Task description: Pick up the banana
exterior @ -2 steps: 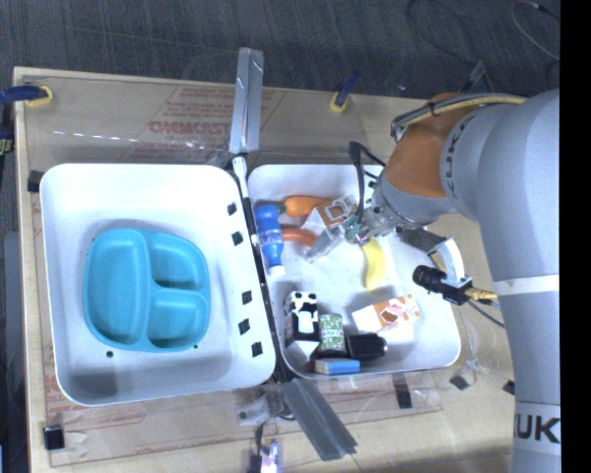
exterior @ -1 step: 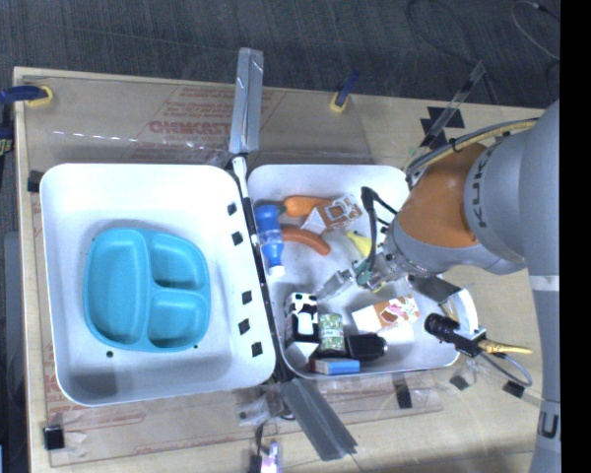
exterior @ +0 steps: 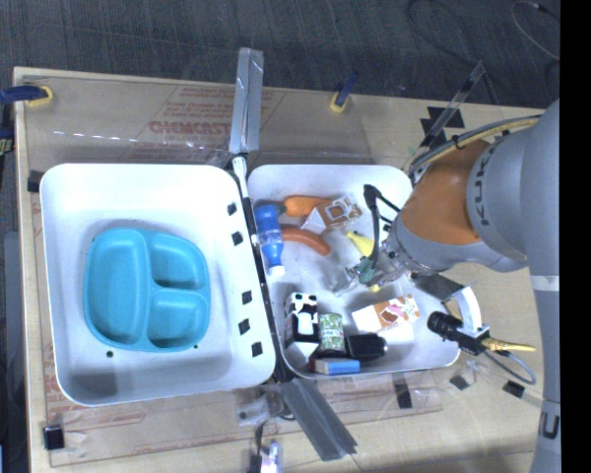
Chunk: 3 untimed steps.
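The banana [exterior: 361,240] is a small yellow piece in the middle of the right bin [exterior: 315,180], partly hidden by the tool above it. My gripper [exterior: 368,267] reaches down into that bin from the right, just below and against the banana. Its tip sits among clear and greenish clutter. The grey arm with its orange band [exterior: 443,210] covers the bin's right side.
Around the banana lie a blue bottle [exterior: 268,233], an orange carrot [exterior: 300,205], a red sausage [exterior: 305,241], a patterned box [exterior: 341,212], a white-orange carton [exterior: 386,315] and a cow toy [exterior: 300,313]. The left bin [exterior: 69,190] holds a blue divided tray [exterior: 148,289].
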Tool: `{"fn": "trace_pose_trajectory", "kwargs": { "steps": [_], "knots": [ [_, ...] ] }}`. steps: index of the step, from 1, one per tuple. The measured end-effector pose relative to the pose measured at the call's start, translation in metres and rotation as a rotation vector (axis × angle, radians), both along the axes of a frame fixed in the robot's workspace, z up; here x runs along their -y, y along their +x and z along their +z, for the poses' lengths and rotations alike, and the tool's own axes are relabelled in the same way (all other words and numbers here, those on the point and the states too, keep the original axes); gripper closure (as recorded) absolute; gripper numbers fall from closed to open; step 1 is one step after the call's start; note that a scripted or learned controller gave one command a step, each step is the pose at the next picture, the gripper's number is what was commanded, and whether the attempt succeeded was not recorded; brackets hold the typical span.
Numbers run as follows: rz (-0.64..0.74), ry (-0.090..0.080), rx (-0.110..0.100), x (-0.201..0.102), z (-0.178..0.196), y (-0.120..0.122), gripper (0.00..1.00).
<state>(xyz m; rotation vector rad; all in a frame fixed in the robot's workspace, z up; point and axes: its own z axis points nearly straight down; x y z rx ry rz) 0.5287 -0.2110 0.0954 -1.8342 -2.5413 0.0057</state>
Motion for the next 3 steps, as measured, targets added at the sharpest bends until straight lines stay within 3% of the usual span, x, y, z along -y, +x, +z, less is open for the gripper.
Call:
{"fn": "trace_pose_trajectory", "kwargs": {
  "steps": [1, 2, 3],
  "knots": [
    [0.502, 0.001, 0.008, -0.003, -0.005, 0.068, 1.00],
    [0.972, 0.005, 0.006, -0.011, -0.006, 0.059, 1.00],
    [1.049, 0.003, 0.008, 0.001, 0.113, -0.032, 1.00]
  ]
}}
